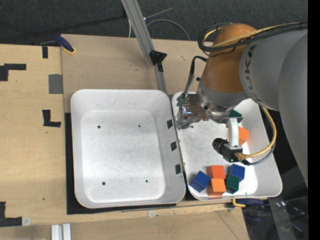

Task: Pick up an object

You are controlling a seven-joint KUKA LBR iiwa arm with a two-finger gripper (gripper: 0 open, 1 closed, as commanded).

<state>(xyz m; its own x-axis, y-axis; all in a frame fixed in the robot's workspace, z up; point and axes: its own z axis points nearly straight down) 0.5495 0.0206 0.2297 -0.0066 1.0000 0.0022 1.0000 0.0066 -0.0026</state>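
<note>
My gripper (pixel 184 115) hangs over the far left part of the right bin (pixel 200 149), close to the wall it shares with the left bin (pixel 120 149). Nothing shows between its fingers. Several small blocks lie at the near end of the right bin: a blue block (pixel 200 180), an orange block (pixel 217 172) with another orange one (pixel 218 185) in front of it, a second blue block (pixel 237 171) and a green block (pixel 232 183). One more orange block (pixel 243 135) and a green piece (pixel 235 115) sit farther back, partly hidden by the arm.
The grey arm with its orange band (pixel 227 69) covers the far right of the right bin. A black cable fitting (pixel 223 149) hangs over the bin's middle. A slanted metal pole (pixel 142 34) stands behind the bins.
</note>
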